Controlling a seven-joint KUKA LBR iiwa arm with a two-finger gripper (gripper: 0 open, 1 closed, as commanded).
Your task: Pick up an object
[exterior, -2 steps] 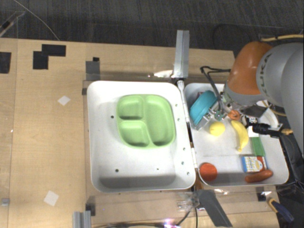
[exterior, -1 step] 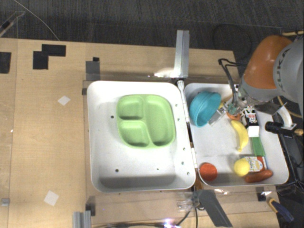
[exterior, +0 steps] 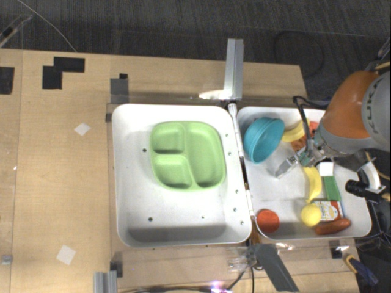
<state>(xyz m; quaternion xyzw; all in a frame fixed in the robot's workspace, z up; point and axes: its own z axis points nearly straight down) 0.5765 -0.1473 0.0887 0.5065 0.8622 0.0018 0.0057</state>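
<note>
Reaching into the right white bin (exterior: pixel 360 224), the two-finger gripper (exterior: pixel 285 167), its state unclear, hangs just beside the tilted blue plastic bowl (exterior: pixel 263 138).

— What sort of place is this looking like?

— A robotics lab. A grey and orange arm (exterior: pixel 354 112) is reaching over a plywood table (exterior: pixel 55 182) that is carrying two white bins (exterior: pixel 131 224) held by metal brackets (exterior: pixel 234 69).

— Anything else pointing that way?

— Black tape marks (exterior: pixel 61 71) are sitting on the wood, cables (exterior: pixel 36 26) are trailing over dark carpet (exterior: pixel 183 11), and toy food (exterior: pixel 317 215) is lying in one bin.
</note>
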